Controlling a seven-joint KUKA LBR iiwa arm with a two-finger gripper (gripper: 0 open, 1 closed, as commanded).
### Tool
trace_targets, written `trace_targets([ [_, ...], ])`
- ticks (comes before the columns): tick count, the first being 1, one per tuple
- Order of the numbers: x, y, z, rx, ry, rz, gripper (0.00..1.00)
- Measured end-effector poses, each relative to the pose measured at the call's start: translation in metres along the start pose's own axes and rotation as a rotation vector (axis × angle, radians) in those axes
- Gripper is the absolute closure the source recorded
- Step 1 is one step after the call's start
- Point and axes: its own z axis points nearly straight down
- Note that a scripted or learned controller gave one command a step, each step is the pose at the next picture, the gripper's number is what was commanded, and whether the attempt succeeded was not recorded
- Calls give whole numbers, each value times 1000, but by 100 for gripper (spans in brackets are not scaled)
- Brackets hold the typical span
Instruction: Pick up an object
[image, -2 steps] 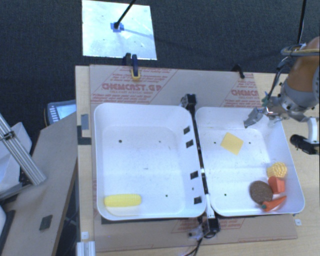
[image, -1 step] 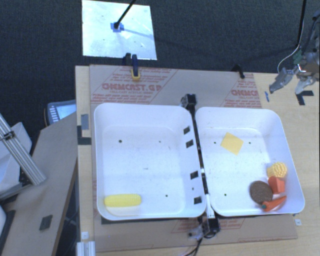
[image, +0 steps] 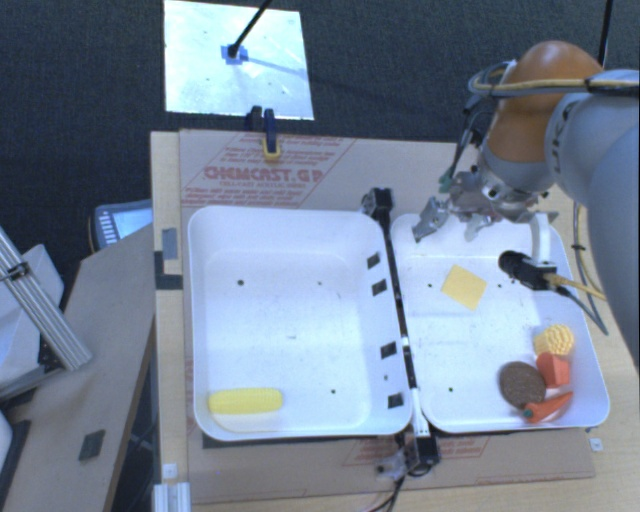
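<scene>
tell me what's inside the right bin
The right bin holds a yellow slice, brown disc, corn piece and orange pieces. The arm covers its far corner.

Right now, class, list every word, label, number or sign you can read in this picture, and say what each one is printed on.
"CHEMCAST GP" (last letters unsure): red print on the brown board behind the left bin.
Fainter red print elsewhere on the board, above that line and at its front edge: too blurred to read.
Bins, food pieces and arm: no text I can read.
</scene>
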Motion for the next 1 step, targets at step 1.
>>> trace_targets([
  [1,-59,-34,-80,-18,-12,19,0],
])
